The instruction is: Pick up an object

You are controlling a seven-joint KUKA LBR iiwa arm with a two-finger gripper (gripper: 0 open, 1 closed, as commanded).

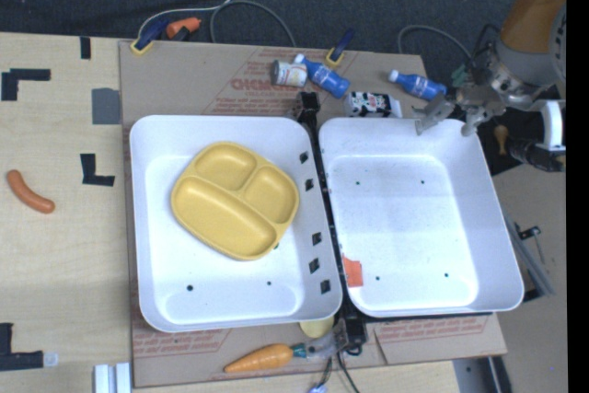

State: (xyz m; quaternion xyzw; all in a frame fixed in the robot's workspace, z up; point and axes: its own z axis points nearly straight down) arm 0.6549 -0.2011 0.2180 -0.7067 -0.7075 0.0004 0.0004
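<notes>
Orange plastic toy carrot (260,358) lies at the bench's near edge, just outside the left white shallow bin (147,225). Inside that bin, toward its far half, sits the yellow divided plastic plate (236,198), three compartments, glossy, lying flat. Right white shallow bin (479,189) holds just a small orange-red scrap (352,271) near its near-left corner. Along the far edge of the brown cardboard sheet (212,74) lie two small blue-and-white bottles (324,76) (416,86) and a black-and-white patterned piece (372,104). Toy sausage (30,191), reddish-orange, lies near the bench's left edge.

Grey gripper (448,115) hovers over the right bin's far-right corner; fingers look spread, nothing between them.

Likely target: the plate. Judging by looks it is light, rigid and slick, too wide to span, so pinch the raised rim or a divider ridge; a flat grab would probably slip. The scrap looks thin and flat against the bin floor, hard to pinch.
</notes>
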